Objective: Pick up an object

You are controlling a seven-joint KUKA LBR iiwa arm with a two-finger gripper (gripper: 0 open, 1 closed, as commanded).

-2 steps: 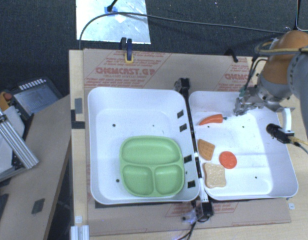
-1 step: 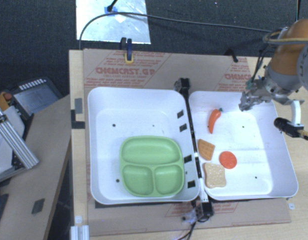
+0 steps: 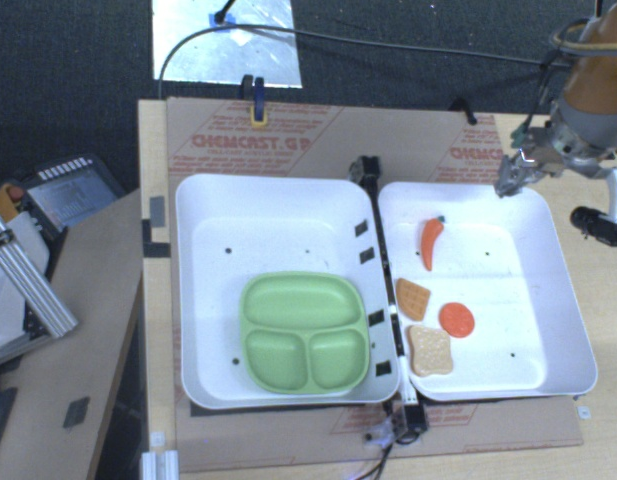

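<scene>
The right white bin [image 3: 548, 268] holds an orange carrot [image 3: 430, 241] near its upper left, a small waffle-like cracker [image 3: 412, 299], a red round tomato slice [image 3: 456, 319] and a slice of toast [image 3: 429, 350] near the front left. My gripper [image 3: 510, 180] hangs over the far right corner of this bin, well apart from all the pieces. Nothing shows between its fingertips.
The left white bin [image 3: 218, 218] carries a green divided plate [image 3: 304, 331] in its front half. A black divider with clips [image 3: 381, 268] runs between the bins. Cables cross the dark floor behind the bench. A grey device [image 3: 73, 198] sits at the left.
</scene>
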